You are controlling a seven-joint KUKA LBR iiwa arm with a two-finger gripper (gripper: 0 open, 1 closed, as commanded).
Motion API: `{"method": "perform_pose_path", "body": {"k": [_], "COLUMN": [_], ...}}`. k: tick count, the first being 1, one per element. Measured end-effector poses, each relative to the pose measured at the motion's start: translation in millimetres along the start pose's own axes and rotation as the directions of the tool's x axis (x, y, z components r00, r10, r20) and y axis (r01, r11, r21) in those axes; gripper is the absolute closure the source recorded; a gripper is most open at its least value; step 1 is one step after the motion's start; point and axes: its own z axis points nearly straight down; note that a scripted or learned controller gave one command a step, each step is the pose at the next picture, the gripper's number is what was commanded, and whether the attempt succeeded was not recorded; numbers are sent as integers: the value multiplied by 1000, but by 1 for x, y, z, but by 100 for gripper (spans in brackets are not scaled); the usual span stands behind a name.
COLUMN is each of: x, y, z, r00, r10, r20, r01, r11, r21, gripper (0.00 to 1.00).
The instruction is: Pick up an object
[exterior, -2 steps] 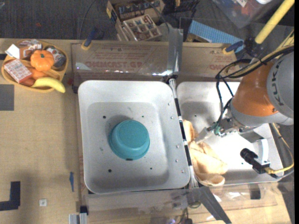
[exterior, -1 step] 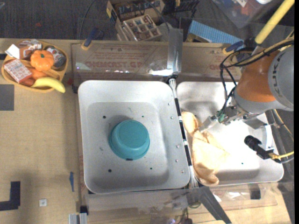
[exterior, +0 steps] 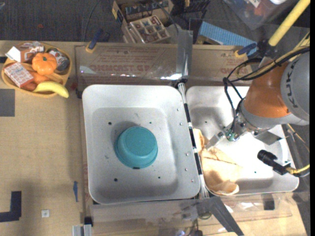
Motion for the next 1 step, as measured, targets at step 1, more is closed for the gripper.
{"method": "perform_pose_path", "body": {"k": [1], "x": [32], "y": [54], "z": [-91], "r00": [999], "r10": [-51], "r20": [-11], "r01": [51], "r11": [999], "r21": [14], "gripper": [0]}}
